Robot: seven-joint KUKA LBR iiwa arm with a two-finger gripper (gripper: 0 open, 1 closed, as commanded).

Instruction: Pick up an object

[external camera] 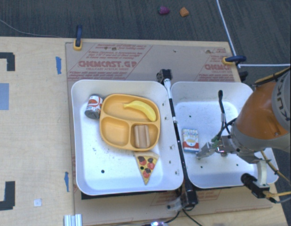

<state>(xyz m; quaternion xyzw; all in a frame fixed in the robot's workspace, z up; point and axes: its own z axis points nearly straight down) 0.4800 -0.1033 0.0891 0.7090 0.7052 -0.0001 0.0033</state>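
the arm (265,119) reached in from the right over the right bin (201,173), its orange band above the wrist. the gripper (205,152) hung low in that bin, just right of a small card box (190,139) with a red lower edge. i could not tell whether it was apart or together, and nothing showed clamped in it. whether it touched the box was also unclear. the box lay flat near the bin's left wall, about midway down.

the left bin (89,173) held a yellow tray (107,131) with three compartments. a banana (141,108) lay in the top compartment, and a brown block (141,136) sat upright in the lower right one. a can (93,106) lay on its side, touching the tray's upper left rim. a pizza slice (146,166) lay just below the tray, its point toward the bin's near edge.

both bins sat side by side on a brown board (136,60), held by clamps (78,37) at its far corners. two small things (173,11) lay on the dark floor beyond.
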